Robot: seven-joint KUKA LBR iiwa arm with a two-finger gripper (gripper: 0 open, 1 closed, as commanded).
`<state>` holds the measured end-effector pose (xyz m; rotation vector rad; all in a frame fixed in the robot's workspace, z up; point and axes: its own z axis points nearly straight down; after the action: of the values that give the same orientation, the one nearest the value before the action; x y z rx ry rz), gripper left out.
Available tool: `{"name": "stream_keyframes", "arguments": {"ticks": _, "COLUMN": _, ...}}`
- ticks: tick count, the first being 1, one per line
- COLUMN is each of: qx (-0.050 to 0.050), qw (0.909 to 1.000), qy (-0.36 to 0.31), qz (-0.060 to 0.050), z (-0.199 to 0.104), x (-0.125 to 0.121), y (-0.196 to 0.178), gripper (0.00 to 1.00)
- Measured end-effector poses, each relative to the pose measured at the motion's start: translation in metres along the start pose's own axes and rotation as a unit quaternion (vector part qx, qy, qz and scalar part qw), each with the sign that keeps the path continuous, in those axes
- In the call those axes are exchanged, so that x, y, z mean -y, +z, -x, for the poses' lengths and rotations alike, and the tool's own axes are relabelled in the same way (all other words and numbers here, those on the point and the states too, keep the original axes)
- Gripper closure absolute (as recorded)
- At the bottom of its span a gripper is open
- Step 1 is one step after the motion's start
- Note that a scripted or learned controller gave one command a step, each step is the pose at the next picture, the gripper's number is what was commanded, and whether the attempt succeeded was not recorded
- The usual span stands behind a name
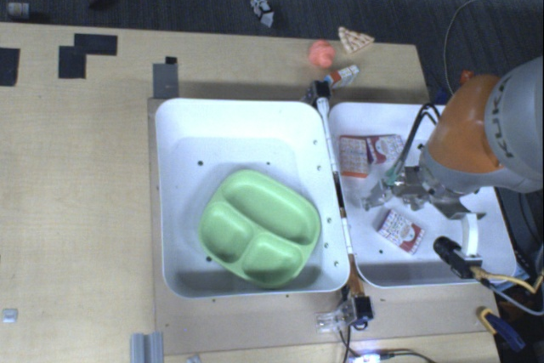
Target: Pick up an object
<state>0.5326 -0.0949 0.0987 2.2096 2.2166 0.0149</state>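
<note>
Red-and-white packet [400, 231] lies flat, long axis slanting upper-left to lower-right.

The left bin [170, 183] is largely taken up by a green divided plate [259, 225], which sits toward the near-right corner and close to the near wall. A strip of bare floor runs along that bin's far edge and down its left side.

In the right bin [442, 276], the arm [493, 136] comes in over the right edge and covers the middle. A red-and-white packet [367, 153] lies near the far-left corner; another small packet [399, 231] lies beside the centre. The near-left corner and the far-right corner are bare.

The shared rim [333, 174] between the bins stands as a low barrier.
</note>
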Motion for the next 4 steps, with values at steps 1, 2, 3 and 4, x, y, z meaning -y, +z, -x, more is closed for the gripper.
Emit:
{"name": "stream_keyframes", "arguments": {"ticks": 1, "qx": 0.0, "qw": 1.0, "qy": -0.001, "qz": 0.002, "z": -0.001, "x": -0.002, "y": -0.011, "gripper": 1.0}}
{"name": "stream_keyframes", "arguments": {"ticks": 2, "qx": 0.0, "qw": 1.0, "qy": -0.001, "qz": 0.002, "z": -0.001, "x": -0.001, "y": -0.011, "gripper": 0.0}}
{"name": "stream_keyframes", "arguments": {"ticks": 3, "qx": 0.0, "qw": 1.0, "qy": 0.001, "qz": -0.002, "z": -0.008, "x": 0.013, "y": 0.011, "gripper": 0.0}}
{"name": "stream_keyframes", "arguments": {"ticks": 4, "qx": 0.0, "qw": 1.0, "qy": 0.001, "qz": 0.0, "z": -0.006, "x": 0.042, "y": 0.01, "gripper": 0.0}}
